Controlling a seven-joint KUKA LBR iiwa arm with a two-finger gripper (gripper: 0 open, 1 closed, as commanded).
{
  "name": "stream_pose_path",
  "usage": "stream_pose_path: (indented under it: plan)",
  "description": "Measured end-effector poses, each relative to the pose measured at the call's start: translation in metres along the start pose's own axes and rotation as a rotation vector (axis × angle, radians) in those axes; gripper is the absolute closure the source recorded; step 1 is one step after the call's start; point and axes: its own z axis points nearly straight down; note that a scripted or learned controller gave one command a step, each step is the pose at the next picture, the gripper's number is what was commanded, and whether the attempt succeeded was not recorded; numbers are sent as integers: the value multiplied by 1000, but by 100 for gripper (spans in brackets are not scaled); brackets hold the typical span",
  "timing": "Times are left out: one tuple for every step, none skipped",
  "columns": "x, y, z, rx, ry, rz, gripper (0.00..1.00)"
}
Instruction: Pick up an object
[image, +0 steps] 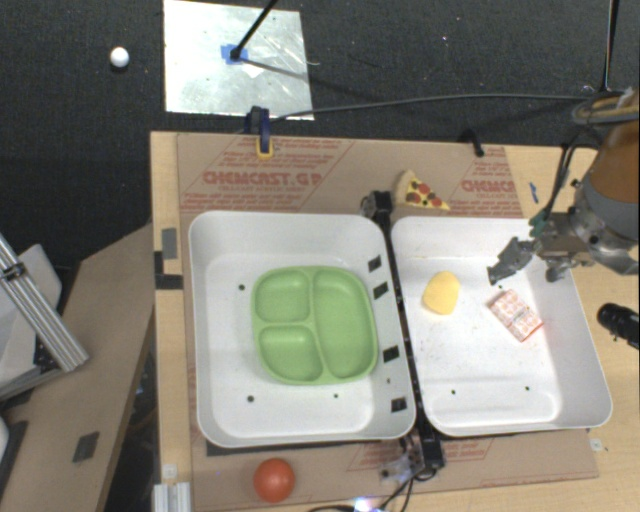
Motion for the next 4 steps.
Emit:
stream_pose_path:
  plan:
    - [0, 2, -7, -12, -2, -2, 0]
    - [11, 3, 45, -11, -1, -1, 0]
    - [5, 9, 90, -9, -1, 0, 0]
    - [4, 17, 134, -9, -1, 0, 0]
